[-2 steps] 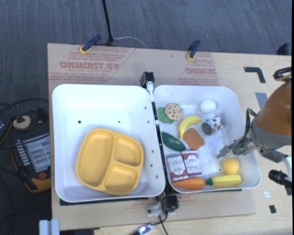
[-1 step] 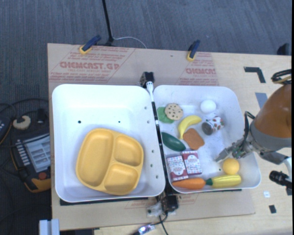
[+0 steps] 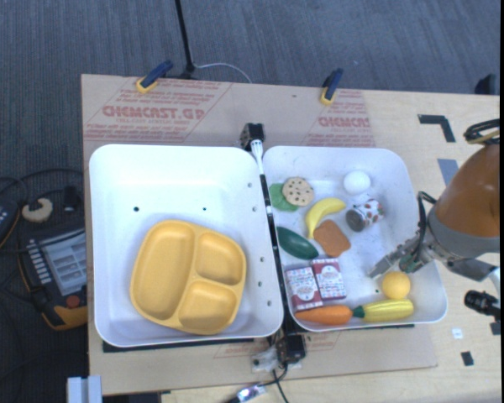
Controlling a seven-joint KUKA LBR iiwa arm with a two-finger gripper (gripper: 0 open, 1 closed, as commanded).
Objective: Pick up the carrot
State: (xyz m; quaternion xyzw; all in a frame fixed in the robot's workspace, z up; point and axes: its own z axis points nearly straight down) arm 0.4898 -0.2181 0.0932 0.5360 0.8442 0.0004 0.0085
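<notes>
Orange plastic carrot (image 3: 323, 315) lies along near wall of right white bin (image 3: 395, 162), beside red cartons (image 3: 315, 283) and yellow corn cob (image 3: 388, 310). Gripper (image 3: 395, 263) hovers at right, state cannot be told. Approach should be made from above, clear of wall.

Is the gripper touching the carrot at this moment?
Apart. The camera view shows the gripper above the round yellow fruit, while the carrot lies further left by the bin's front wall, with white floor between them.
</notes>
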